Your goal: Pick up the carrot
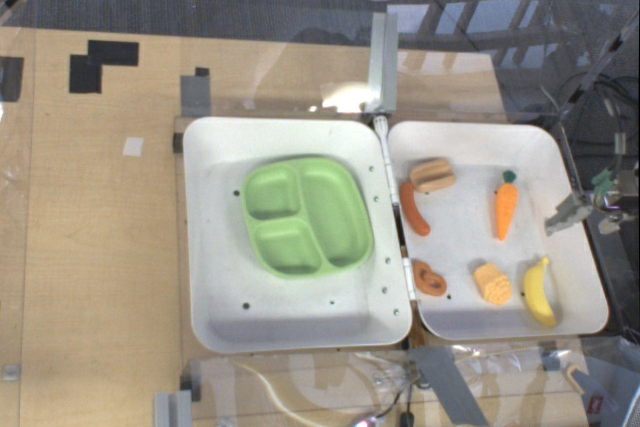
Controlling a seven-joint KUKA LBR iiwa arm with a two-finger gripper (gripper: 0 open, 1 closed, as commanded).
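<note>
Carrot [506, 206] lies upright in the right bin [470, 137], apart from the bread roll [432, 175], sausage [414, 209], pretzel [431, 279], corn piece [492, 283] and banana [539, 292]. Left bin [215, 245] contains a green divided tray [304, 216]. Gripper [572, 211] sits at the right bin's right rim; its grip state cannot be determined, and nothing is visibly held.
</note>
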